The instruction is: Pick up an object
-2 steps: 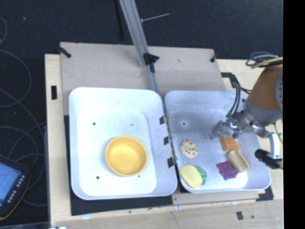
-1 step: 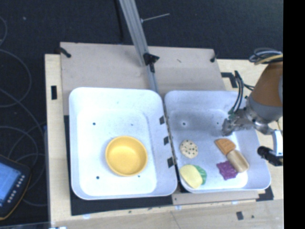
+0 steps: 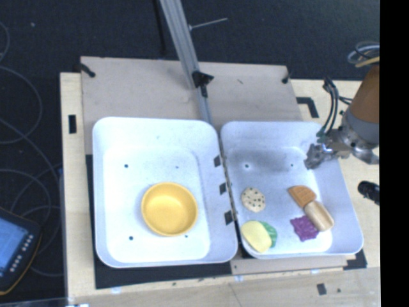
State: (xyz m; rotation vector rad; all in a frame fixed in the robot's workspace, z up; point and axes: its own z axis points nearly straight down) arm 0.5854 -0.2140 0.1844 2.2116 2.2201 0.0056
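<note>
Four small toys sit at the lower right of the frame, and I'd take the light, stiff tan wooden cylinder [image 3: 317,215] across its middle, though I cannot tell my hand's [image 3: 314,156] state.

Metal rail [image 3: 182,40] up and left of the claw [image 3: 315,156], cables [image 3: 19,126] far left, handheld screen [image 3: 14,248] far lower-left, beige surface [image 3: 73,171]

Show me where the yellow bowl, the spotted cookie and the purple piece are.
yellow bowl [image 3: 169,208], camera view, middle of its inside.
spotted cookie [image 3: 253,200], camera view, centre of its top.
purple piece [image 3: 304,228], camera view, its middle.
</note>
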